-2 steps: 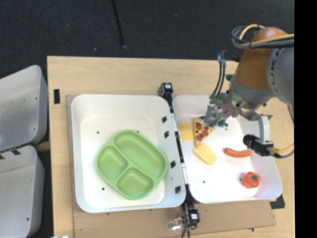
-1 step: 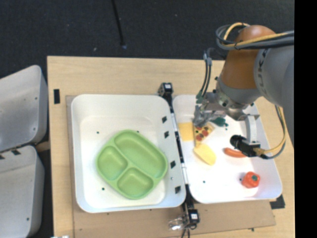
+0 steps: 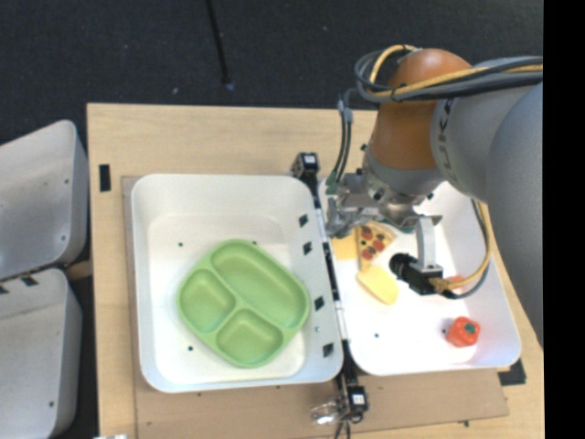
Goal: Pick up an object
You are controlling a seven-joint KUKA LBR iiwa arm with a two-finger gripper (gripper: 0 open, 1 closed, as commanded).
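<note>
Wooden bench (image 3: 201, 135) carries two white bins. Left bin (image 3: 160, 208): green divided tray (image 3: 242, 302) at centre. Right bin (image 3: 489, 337): pincer (image 3: 366, 216) low at 10 o'clock, over toy pizza slice (image 3: 373, 241); cannot tell its state. Yellow piece (image 3: 378, 285) just beside, toy tomato (image 3: 462, 331) at 5 o'clock.

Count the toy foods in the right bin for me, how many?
3 that I can see. A pizza slice lies just under the arm's wrist, a yellow piece sits right below it, and a red tomato rests near the bin's lower right corner. The arm may hide more.
</note>
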